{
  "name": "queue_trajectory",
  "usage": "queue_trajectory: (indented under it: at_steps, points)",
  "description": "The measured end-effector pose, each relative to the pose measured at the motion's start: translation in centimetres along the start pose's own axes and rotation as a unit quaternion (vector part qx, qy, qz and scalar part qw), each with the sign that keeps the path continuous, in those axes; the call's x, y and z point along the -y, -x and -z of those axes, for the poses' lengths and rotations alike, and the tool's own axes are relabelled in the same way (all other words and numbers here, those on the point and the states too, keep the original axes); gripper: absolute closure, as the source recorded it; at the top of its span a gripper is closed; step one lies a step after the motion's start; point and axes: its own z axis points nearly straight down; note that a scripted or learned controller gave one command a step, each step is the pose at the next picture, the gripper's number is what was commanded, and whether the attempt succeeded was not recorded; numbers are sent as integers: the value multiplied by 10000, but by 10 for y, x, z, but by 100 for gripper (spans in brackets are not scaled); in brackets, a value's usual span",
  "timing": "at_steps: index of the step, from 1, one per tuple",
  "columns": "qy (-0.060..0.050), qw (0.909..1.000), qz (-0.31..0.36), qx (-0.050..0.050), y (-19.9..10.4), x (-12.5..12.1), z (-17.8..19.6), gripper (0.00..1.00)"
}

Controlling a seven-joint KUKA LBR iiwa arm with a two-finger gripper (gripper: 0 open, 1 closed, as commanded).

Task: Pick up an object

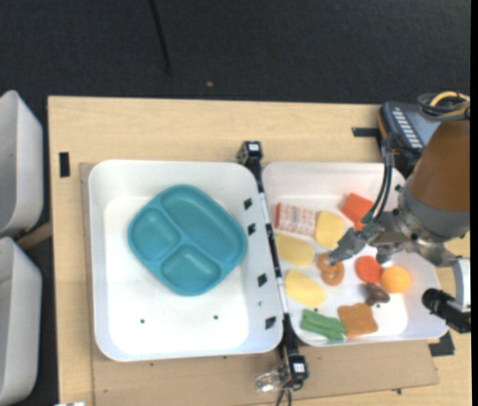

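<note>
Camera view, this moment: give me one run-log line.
end effector: low in right bin, over small brown ring | grasp: cannot tell | left bin: blue divided plate | task: not confirmed

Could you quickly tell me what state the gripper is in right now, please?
Gripper: low in the right white bin, over a small brown ring-shaped toy; open or closed cannot be told.

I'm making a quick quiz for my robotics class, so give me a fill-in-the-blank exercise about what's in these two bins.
1. The blue divided plate lies in the ____ bin.
2. The arm's gripper is down in the ____ bin, among the toy food.
3. The long toy near that bin's front edge is ____ in colour.
4. The round ball by the gripper is ____.

Missing words: left; right; green; orange
</note>
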Motion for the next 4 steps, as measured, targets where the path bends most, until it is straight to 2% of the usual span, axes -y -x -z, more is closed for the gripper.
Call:
queue_trajectory:
  at_steps: [1, 2, 3, 4]
  points:
    - [3, 10000, 0, 0, 0, 0, 0, 0]
    - [-23, 10000, -11, -1, 8, 8, -51, 0]
    - [-11, 10000, -8, 2, 14, 4, -112, 0]
    - [-13, 10000, -17, 1, 15, 4, -127, 0]
